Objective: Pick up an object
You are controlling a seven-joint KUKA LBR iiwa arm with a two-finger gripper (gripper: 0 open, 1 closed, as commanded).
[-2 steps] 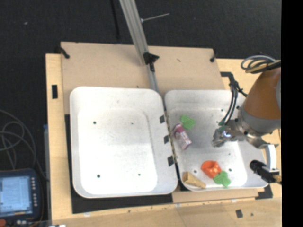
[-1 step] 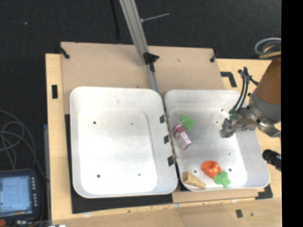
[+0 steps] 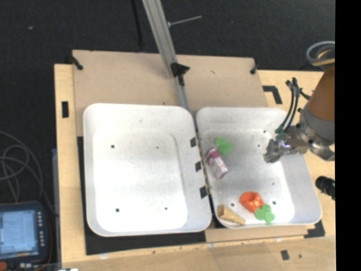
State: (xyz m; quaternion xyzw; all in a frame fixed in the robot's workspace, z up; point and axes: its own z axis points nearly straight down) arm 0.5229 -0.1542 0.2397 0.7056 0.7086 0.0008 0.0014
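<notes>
- Two white bins are seen side by side on the bench; the left bin [image 3: 141, 168] lies apart from the arm, while the right bin [image 3: 293, 202] holds all the small items and is entered by the arm from the right.
- Five items are counted in the right bin: a green piece [image 3: 224, 146] near the upper left, a small packet [image 3: 217, 162] with pink marking just below it, an orange-red toy [image 3: 251, 200] toward the front, a second green piece [image 3: 264, 213] touching or just beside that toy, and a tan wedge [image 3: 230, 214] against the front rim.
- The gripper [image 3: 274, 150] is seen over the right half of the right bin, above bare floor; nothing is seen between its parts; whether it is open or closed cannot be told from this view.
- No item has been lifted; every item is judged to rest on the bin floor, so the pick is judged as not yet made.
- The deciding relation is judged thus: every candidate lies to the view's left of the gripper, the packet and the upper green piece roughly level with it, the orange-red toy lower and nearer the front rim.
- The packet's long axis is seen slanting from upper left to lower right; a grasp across its short side would be called for.
</notes>
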